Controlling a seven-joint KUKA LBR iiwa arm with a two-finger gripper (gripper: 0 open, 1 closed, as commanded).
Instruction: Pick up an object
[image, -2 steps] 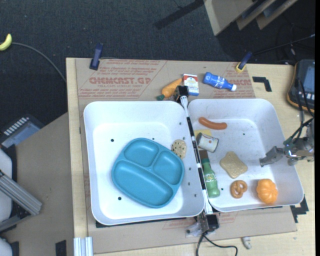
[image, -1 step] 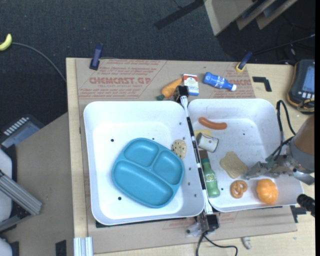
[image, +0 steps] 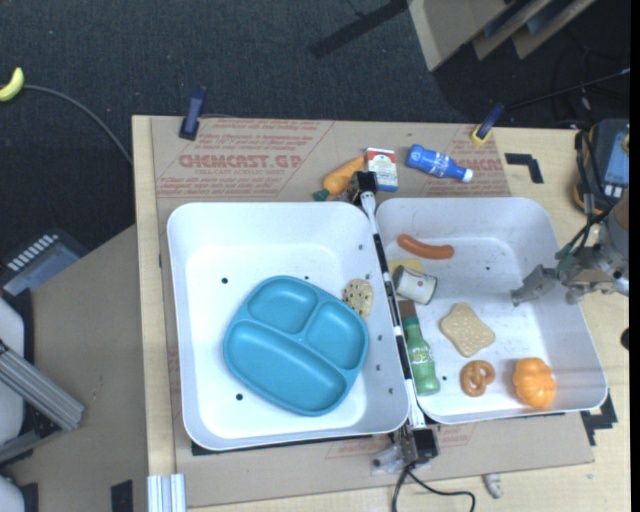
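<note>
I see the gripper (image: 530, 291) over the right bin's (image: 500, 212) right side; its grey fingertip area is small and blurred, so I cannot tell its state. Nearby objects lie apart from it: a speckled cracker (image: 467, 329), knotted pretzel (image: 477, 377), ribbed orange pumpkin (image: 534, 382), glossy sausage (image: 426, 247). The left bin (image: 200, 250) holds a smooth blue compartment tray (image: 295, 344).
</note>
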